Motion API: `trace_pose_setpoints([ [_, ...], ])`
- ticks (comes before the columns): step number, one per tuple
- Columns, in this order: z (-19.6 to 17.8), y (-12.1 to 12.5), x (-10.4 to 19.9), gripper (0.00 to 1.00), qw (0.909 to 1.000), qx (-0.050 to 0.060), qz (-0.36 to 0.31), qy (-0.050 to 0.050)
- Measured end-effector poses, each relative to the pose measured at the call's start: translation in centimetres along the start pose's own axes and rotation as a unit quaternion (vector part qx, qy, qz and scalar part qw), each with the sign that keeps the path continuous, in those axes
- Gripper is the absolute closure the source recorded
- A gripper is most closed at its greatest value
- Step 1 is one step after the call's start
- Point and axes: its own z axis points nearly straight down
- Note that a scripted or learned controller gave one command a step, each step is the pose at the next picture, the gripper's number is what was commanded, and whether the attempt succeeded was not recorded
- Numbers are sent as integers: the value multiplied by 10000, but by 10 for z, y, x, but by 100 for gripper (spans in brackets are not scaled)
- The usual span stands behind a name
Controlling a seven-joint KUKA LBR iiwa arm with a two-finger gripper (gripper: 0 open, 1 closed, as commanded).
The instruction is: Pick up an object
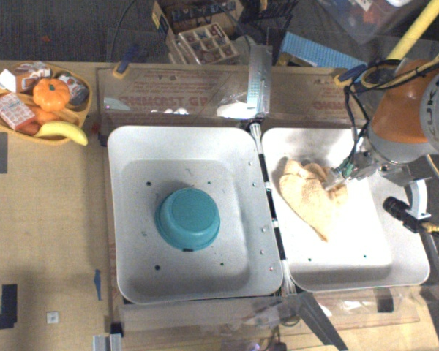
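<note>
A teal bowl [189, 219] sits in the left bin [132, 152]. In the right bin [373, 258], the cloth [311, 194] lies crumpled, the gripper [342, 174] at its upper edge; I cannot tell its jaws' state. Pinch a raised fold, then lift straight.

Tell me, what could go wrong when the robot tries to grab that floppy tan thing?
The hand sits right at the upper edge of the tan cloth, so it might pinch just a corner and the rest could slip away when lifted. The cloth also lies close to the wall between the two bins, so it might drag or snag there.
</note>
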Motion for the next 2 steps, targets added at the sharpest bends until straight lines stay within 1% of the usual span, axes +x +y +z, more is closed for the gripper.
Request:
trace_pose_setpoints([
  [1,6,-32,-52,100,9929,53,-1186,15],
  [2,-62,41,-24,100,9848,51,-1735,22],
])
